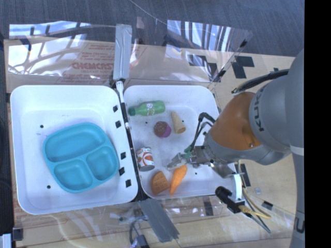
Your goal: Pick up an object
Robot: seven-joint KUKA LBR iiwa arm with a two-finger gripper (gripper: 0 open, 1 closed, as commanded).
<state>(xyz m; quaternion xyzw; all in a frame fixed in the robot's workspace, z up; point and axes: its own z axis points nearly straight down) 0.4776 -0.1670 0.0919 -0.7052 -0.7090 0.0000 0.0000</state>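
Observation:
My gripper (177, 161) is low in the right bin (207, 94), reaching in from the right under the orange-banded wrist. Its tip hovers just above the upper end of an orange carrot (178, 180), which lies tilted near the bin's front wall. A tan bread piece (160, 182) rests next to the carrot on its left. A small red and white can (145, 158) lies by the left wall. Farther back are a purple ball (162, 129), a beige cone (178, 122) and a green bottle (148, 108) on its side. Nothing shows held in the gripper.
The left bin (31, 102) holds a blue divided plate (80, 156). A black divider with clips (123, 133) runs between the bins. The arm's grey body (269, 118) covers the right bin's right side. Clear plastic sheeting (196, 40) stands behind the bins.

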